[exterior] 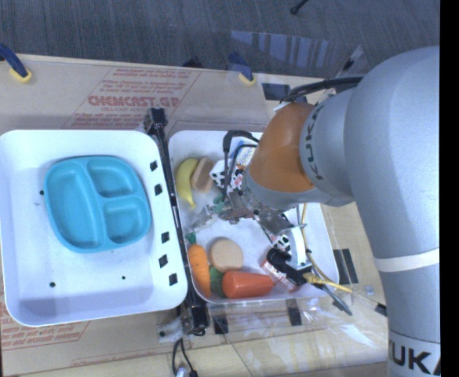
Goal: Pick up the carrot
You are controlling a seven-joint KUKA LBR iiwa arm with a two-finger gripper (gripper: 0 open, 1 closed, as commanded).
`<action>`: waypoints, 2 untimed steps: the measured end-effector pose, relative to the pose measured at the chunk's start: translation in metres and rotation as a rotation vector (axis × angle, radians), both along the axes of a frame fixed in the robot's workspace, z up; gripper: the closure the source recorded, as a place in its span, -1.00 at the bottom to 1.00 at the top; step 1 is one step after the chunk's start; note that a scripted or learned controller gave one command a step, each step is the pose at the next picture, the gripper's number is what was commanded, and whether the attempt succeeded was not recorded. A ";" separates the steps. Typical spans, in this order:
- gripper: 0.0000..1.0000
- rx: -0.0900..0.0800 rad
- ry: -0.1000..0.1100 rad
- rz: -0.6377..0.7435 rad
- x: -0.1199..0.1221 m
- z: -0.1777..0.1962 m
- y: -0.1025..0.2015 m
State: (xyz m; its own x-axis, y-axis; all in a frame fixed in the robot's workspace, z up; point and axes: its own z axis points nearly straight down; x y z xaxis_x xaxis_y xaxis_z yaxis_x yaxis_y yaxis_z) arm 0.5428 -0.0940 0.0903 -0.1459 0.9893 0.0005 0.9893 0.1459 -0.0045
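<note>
The carrot [199, 264] is an orange tapered piece lying along the left wall of the right bin [323, 246], near its front corner. A green bit sits at its lower end. My gripper [220, 209] hangs over the middle of that bin, beyond the carrot and apart from it, between a yellow banana [184, 181] and a round beige disc [227, 253]. The orange wrist band and grey arm cover the bin's right half.
A red-orange cylinder [247, 283] lies at the right bin's front beside the carrot. A tan piece [204, 174] sits by the banana, and small packets [285, 264] lie at the right. The left bin [9, 234] holds a blue divided plate [97, 203].
</note>
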 end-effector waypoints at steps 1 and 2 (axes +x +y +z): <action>-1.00 0.003 0.001 0.276 -0.067 0.000 -0.009; 1.00 0.004 0.000 0.282 -0.066 0.010 -0.009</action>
